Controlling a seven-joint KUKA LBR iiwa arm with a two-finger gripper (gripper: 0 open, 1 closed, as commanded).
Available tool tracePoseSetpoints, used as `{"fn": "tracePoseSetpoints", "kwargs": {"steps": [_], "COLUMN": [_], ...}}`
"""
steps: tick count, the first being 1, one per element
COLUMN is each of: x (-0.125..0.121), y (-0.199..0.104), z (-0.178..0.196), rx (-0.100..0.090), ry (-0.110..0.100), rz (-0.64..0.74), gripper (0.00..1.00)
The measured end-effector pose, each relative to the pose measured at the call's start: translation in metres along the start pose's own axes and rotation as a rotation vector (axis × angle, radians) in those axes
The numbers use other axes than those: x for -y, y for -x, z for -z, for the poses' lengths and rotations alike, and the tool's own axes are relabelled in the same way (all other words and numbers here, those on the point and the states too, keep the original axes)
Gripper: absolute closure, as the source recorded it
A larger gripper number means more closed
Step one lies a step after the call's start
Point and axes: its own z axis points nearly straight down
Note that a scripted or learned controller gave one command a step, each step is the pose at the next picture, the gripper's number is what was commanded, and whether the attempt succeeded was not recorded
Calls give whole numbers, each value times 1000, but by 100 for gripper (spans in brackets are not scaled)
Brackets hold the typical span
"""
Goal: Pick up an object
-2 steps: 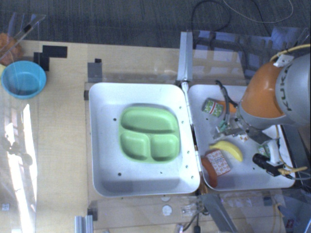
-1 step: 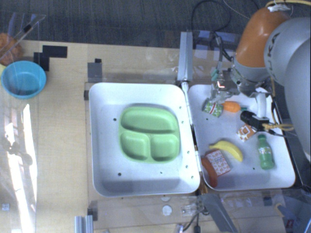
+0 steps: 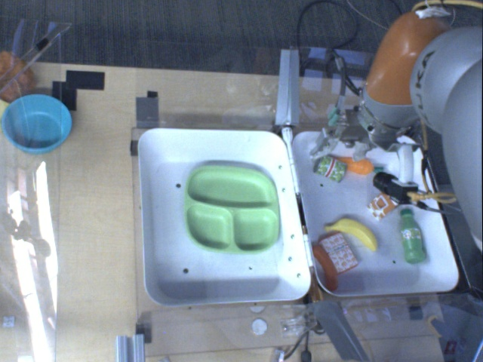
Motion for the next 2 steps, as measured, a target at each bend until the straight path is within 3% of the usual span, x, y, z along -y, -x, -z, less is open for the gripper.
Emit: {"fn": "tracePoseSetpoints", "kwargs": {"steps": [1, 2], "x": [-13, -13], "y": [34, 33], "z": [-77, -65], "rx": [0, 0], "ry": [-2, -2], "rz": [260, 266], "gripper": [0, 100]}}
